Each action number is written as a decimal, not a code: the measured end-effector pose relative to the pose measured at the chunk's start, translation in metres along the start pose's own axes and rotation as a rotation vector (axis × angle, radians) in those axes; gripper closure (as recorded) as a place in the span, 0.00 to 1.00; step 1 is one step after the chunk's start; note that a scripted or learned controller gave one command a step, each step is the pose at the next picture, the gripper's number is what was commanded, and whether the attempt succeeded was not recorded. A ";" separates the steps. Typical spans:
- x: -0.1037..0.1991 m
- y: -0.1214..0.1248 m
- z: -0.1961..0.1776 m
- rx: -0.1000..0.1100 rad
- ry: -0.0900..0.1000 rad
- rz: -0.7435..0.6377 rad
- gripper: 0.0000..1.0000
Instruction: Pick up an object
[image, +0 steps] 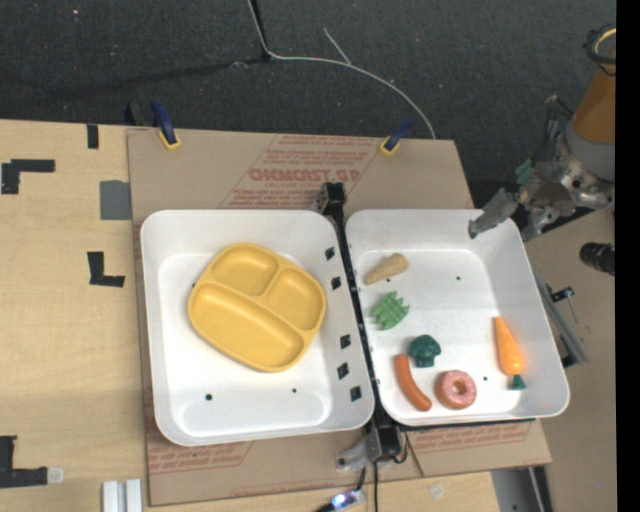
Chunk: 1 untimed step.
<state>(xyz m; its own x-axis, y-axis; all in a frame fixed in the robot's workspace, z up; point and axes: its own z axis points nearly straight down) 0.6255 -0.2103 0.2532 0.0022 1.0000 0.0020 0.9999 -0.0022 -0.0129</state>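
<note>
The right bin holds several toy foods. A tan bread-like piece lies near its far left. A light green leafy piece sits just below it, with a dark green broccoli nearer the front. Along the front lie a red sausage and a pink donut. An orange carrot lies by the right wall. My gripper hangs over the bin's far right corner. It is open, holds nothing, and stays well apart from every item.
A yellow divided plate lies in the left bin. Both bins rest on a cardboard sheet clamped at the back. A black divider with clips runs between the bins.
</note>
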 end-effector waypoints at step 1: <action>0.000 0.002 -0.007 -0.012 -0.003 -0.003 0.00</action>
<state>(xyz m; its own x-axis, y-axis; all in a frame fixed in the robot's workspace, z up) 0.6279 -0.2099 0.2603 -0.0010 1.0000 -0.0008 1.0000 0.0010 -0.0013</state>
